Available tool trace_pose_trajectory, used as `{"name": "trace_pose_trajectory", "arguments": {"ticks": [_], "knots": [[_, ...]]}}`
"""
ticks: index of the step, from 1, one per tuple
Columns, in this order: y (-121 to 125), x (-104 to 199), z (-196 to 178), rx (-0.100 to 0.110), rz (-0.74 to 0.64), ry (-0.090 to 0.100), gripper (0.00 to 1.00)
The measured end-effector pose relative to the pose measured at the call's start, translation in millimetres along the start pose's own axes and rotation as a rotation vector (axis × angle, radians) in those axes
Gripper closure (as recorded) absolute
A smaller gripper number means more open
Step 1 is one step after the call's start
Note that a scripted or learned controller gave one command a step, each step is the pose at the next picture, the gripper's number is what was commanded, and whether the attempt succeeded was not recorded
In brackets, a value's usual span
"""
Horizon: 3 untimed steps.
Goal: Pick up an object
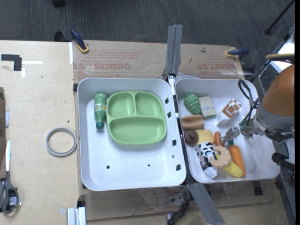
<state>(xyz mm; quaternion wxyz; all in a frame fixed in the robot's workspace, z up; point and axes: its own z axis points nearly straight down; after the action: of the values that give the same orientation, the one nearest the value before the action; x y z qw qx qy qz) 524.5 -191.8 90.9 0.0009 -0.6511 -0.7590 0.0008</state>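
Observation:
The right bin (262, 170) holds several toy foods: a green bumpy piece (191, 102), a pale speckled block (207, 106), a white and orange carton (231, 108), a brown roll (192, 122), a yellow wedge (205, 135), a small red-orange stick (217, 138), a carrot (236, 156), a tan ridged piece (221, 157) and a black-and-white item (204, 152). My gripper (230, 134) hangs low in this bin, just right of the red-orange stick and above the carrot. Nothing is visibly held.
In the left bin (131, 170) lie a green divided plate (137, 117) and a green bottle (100, 109). A grey ring (61, 141) and scissors (8, 193) rest on the bench at left. A grey post (174, 48) stands between the bins.

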Motion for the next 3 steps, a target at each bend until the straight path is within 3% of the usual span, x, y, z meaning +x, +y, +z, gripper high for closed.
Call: {"name": "trace_pose_trajectory", "arguments": {"ticks": [1,2,3], "knots": [[-35.6,18.1,-0.3,-0.001,-0.06,0.0,0.0],[-35.5,17.3,-8.9,-0.002,-0.055,0.0,1.0],[-17.4,92.8,-179.3,-0.001,0.166,-0.002,1.0]]}}
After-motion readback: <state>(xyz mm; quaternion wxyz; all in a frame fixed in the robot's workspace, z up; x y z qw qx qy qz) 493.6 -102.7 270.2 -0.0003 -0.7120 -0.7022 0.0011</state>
